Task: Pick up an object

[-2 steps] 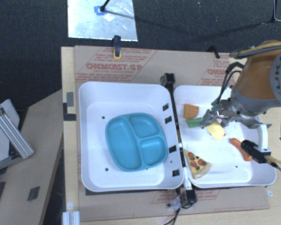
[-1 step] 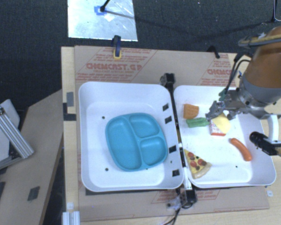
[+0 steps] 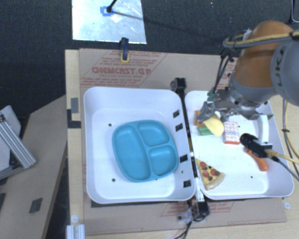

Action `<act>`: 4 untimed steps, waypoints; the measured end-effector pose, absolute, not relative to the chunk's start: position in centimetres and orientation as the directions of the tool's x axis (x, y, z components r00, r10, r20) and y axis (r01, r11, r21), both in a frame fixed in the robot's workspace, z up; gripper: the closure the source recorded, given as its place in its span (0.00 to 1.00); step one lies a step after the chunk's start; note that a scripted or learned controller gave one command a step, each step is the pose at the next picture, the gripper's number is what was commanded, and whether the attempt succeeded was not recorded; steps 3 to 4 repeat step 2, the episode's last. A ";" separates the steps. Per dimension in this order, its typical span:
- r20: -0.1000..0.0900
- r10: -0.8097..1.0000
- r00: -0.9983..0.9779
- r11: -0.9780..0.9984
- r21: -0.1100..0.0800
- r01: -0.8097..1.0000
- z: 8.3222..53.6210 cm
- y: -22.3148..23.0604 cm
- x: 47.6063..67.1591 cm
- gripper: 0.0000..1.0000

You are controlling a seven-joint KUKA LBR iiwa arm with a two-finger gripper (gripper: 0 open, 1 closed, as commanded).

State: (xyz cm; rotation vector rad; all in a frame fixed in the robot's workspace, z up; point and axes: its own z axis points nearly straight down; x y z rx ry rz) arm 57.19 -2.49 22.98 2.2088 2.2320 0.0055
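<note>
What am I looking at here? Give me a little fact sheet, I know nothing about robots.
left bin: holds a blue divided plate
right bin: pizza slice, yellow item, red-and-white box
arm: reaches in from the right
gripper: low over the yellow item

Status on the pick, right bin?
Arm's tool low over right bin, at yellow piece. Hold unconfirmed. Crowding it: red-and-white box; pizza slice nearer front.

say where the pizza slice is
In the camera view, the pizza slice lies in the near left corner of the right bin, across the wall from the blue plate.
</note>
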 end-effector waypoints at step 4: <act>0.001 1.000 -0.009 0.009 0.002 1.000 21.4 8.4 61.3 1.00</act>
